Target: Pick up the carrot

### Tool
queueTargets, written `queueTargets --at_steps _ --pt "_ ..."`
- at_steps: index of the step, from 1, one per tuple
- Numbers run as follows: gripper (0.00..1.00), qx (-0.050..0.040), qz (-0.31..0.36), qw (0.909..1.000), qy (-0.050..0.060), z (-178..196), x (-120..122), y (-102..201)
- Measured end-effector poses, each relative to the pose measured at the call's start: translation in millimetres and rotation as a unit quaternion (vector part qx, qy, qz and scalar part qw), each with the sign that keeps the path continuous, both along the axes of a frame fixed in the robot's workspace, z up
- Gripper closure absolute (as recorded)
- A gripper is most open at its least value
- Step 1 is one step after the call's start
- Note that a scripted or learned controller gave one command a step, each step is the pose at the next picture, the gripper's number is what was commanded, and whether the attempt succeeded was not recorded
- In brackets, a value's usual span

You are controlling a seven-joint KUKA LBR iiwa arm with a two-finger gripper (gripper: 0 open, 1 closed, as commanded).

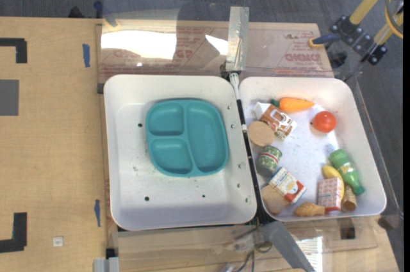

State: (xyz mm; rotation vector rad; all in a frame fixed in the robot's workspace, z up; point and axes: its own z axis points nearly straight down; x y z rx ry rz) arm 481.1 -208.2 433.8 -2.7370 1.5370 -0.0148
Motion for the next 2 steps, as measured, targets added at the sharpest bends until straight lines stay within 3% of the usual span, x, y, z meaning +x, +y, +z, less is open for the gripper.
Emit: queueTargets --at_steps 1,2 --pt "1.00 0.0031 0.166 0.9861 0.006 -138 -1 -4" --pt "1.00 -0.0014 0.281 0.9598 0.001 -10 32 -8"
